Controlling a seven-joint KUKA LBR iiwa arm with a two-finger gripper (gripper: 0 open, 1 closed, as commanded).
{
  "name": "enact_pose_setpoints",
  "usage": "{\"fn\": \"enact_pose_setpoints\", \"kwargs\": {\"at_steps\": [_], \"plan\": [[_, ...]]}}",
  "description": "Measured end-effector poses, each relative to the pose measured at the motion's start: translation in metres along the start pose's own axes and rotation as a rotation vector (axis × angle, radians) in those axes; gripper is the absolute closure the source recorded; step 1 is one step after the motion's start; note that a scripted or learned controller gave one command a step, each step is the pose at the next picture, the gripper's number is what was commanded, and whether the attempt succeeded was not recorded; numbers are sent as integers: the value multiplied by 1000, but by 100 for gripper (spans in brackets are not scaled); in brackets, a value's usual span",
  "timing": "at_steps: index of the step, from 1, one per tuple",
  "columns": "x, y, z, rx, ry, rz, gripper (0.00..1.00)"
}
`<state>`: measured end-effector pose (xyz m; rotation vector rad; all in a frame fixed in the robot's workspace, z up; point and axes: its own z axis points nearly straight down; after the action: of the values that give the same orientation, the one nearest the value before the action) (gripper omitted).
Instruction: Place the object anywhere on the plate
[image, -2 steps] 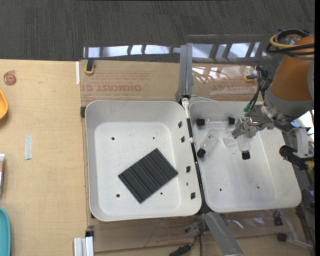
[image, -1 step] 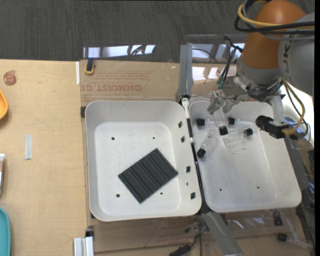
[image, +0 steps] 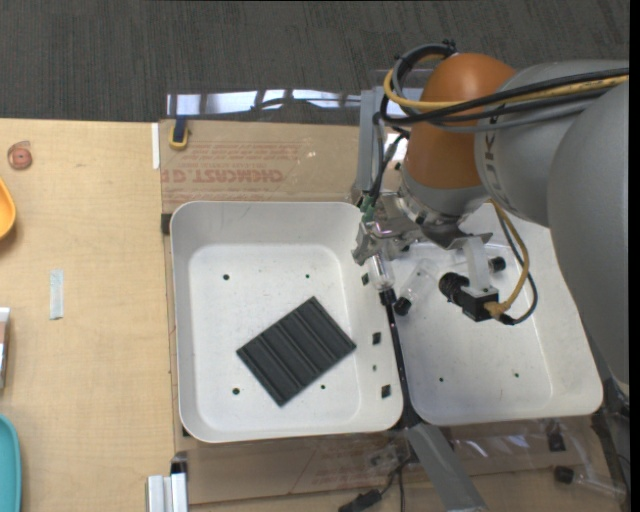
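Dark grey ribbed rectangular plate (image: 297, 350) lying askew in left shallow white bin (image: 200, 235), end effector (image: 380, 268) over the bins' shared rim, finger state unclear

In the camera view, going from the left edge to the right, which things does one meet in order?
Orange object at the left edge → small grey strip on the wooden bench → dark grey ribbed rectangular plate in the left white bin → gripper → right white bin.
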<state>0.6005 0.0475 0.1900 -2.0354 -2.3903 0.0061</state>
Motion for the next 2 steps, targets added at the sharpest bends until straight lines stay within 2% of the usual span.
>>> {"fn": "enact_pose_setpoints", "kwargs": {"at_steps": [1,2], "plan": [[-27,-30,0,-1,0,-22,100],[33,-79,0,0,0,-126,100]]}}
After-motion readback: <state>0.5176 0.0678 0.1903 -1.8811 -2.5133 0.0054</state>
